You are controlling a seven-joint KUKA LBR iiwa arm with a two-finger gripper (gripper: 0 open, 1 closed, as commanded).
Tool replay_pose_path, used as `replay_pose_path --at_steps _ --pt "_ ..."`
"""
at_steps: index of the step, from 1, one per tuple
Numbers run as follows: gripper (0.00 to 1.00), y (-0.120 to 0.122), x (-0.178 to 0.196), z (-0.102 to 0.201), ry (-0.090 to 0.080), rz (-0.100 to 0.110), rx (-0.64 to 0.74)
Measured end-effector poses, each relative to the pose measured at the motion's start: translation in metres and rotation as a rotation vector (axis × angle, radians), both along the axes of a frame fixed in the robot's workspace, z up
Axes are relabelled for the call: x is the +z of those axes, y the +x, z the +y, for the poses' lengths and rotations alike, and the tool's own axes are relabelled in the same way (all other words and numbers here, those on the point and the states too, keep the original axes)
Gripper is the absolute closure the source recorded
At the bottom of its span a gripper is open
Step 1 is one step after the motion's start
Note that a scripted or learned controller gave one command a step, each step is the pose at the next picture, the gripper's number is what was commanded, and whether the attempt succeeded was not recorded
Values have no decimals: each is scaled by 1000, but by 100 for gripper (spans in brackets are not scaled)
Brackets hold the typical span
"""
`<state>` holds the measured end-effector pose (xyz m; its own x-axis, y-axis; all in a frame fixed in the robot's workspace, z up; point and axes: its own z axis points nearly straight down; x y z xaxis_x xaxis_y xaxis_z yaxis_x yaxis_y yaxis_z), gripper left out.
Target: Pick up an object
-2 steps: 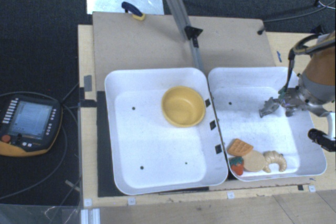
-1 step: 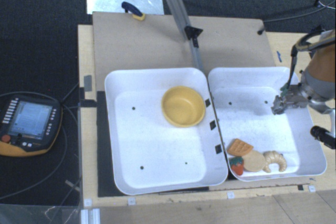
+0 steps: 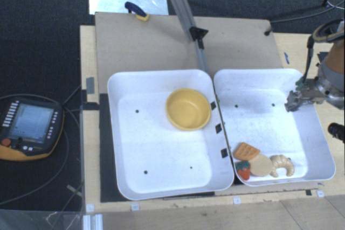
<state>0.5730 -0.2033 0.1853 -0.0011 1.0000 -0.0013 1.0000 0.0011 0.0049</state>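
A yellow bowl (image 3: 188,109) sits in the left bin (image 3: 129,116), near its back right corner. In the right bin (image 3: 253,110), several small food items cluster at the front: an orange waffle-like piece (image 3: 246,151), a red and green item (image 3: 243,170), a tan round piece (image 3: 260,165) and a croissant-shaped piece (image 3: 283,165). My gripper (image 3: 294,101) hangs over the right bin's right edge, well behind the cluster. Nothing shows between its fingers.
A grey pole (image 3: 183,8) slants across the brown board behind the bins. A teach pendant (image 3: 29,126) lies on the floor at the left. Black tabs (image 3: 218,127) line the seam between the bins.
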Motion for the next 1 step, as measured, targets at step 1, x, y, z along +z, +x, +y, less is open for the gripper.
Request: replay_pose_path --at_steps 1 --pt "100 -3 63 -1 0 -1 0"
